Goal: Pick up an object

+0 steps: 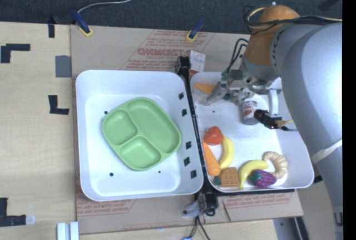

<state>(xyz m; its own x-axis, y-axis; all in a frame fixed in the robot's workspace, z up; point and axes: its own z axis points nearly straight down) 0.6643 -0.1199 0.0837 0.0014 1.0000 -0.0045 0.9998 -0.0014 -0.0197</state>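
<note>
My gripper point(218, 93) hangs low over the far part of the right bin point(289, 138), reaching in from the right. Just to its left lies an orange wedge point(204, 88), close to the tip but with nothing visibly gripped. A small can point(248, 111) lies right of the gripper, under the wrist. Nearer the front are a red tomato point(213, 135), an orange carrot point(211, 160), two yellow bananas point(227, 151) point(250, 169), a brown waffle point(229, 177), purple grapes point(263, 179) and a beige pretzel point(277, 161).
The left bin point(92, 122) holds a green divided plate point(141, 133). A black divider with clips point(189, 122) runs between the bins. The large grey arm point(317, 88) covers the right bin's right side. White floor shows in the right bin's middle.
</note>
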